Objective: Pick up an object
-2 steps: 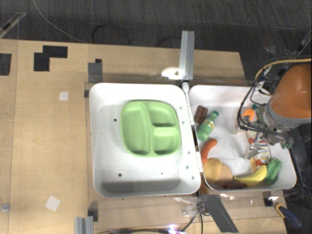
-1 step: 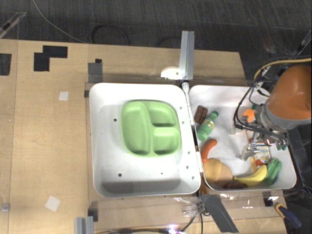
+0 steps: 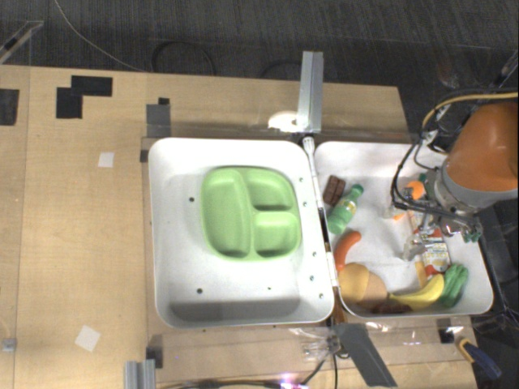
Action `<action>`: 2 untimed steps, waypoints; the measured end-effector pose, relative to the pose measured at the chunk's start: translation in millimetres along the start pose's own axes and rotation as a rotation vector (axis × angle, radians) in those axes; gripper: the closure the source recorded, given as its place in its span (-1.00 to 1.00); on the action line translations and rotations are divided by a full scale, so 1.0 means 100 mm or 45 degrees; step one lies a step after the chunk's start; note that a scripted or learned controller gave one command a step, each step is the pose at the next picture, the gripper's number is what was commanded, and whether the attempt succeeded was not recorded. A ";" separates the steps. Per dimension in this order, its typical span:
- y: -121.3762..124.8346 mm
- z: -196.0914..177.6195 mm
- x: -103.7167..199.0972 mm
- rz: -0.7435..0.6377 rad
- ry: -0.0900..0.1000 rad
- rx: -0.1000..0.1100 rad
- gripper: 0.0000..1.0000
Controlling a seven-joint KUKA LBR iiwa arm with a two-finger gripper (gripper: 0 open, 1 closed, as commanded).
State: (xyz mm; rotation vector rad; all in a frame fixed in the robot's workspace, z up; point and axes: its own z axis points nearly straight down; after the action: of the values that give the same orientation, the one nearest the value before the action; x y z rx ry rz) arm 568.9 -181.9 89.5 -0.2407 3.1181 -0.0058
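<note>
Over the right bin's [image 3: 381, 160] far-right side hangs the gripper [image 3: 426, 237], its grip state hidden, with the banana [image 3: 422, 294] just nearer the front edge, lying along it.

In the right bin lie a banana [image 3: 423, 293], a green bottle [image 3: 344, 211], a carrot [image 3: 346, 245], a brown bar [image 3: 333, 190] and a potato [image 3: 362, 283].

Left bin [image 3: 174, 241], well apart from the claw [image 3: 427, 237], toward the view's left: holds one green divided plate [image 3: 251, 213], lying flat near its centre. Metal post [image 3: 310, 87]: upright, up and left of the claw. Bench [image 3: 65, 258], farther left: black patches [image 3: 81, 94] and a pale square [image 3: 106, 160]. Dark carpet [image 3: 243, 14] beyond.
</note>
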 end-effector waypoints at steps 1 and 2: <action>0.01 0.00 0.02 -0.056 -0.002 0.002 -1.00; 0.06 -0.01 0.14 -0.014 -0.003 0.000 -1.00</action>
State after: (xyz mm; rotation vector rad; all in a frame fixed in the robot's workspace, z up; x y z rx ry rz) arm 553.8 -178.6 89.9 -0.2581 3.1142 -0.0057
